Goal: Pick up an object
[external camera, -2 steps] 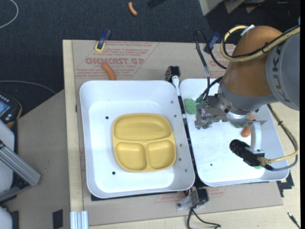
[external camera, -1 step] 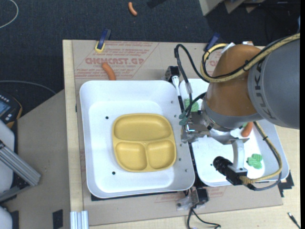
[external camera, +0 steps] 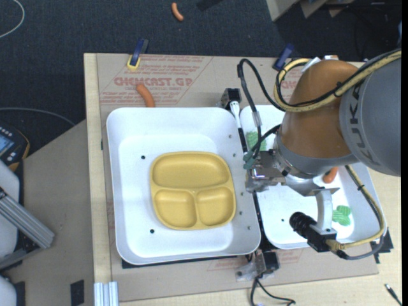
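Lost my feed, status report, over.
Arm over right bin, claw hidden. Green item in right bin, ungrasped. Yellow tray in left bin.

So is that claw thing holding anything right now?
Gripper: cannot be told; the arm's own bulk covers it from above, over the right bin.

A yellow three-compartment tray [external camera: 191,190] lies in the middle of the left white bin [external camera: 127,171]. The arm [external camera: 325,120] hangs over the right bin [external camera: 280,225], where a small green object [external camera: 342,215] lies at four o'clock. An orange piece [external camera: 146,95] rests on the bench [external camera: 102,81] at eleven o'clock.
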Controlling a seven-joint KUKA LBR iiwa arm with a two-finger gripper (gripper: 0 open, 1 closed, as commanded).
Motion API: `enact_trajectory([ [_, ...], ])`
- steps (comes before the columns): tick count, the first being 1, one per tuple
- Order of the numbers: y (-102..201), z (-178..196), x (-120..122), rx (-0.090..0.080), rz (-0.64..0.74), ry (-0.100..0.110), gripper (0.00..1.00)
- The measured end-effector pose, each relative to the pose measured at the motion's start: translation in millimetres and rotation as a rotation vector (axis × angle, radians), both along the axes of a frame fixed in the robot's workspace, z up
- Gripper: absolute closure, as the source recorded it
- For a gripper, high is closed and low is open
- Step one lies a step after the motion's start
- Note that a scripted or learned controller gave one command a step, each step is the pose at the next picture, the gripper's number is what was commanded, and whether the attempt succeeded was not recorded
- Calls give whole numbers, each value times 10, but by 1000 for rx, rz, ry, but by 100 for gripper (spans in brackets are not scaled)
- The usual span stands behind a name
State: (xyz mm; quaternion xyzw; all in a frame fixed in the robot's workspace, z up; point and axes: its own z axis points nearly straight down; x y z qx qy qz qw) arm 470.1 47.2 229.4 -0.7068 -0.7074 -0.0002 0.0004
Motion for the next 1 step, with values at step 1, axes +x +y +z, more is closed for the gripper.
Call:
enact_trajectory([
  [1, 47, -73, 189, -1, 0, -1, 100],
])
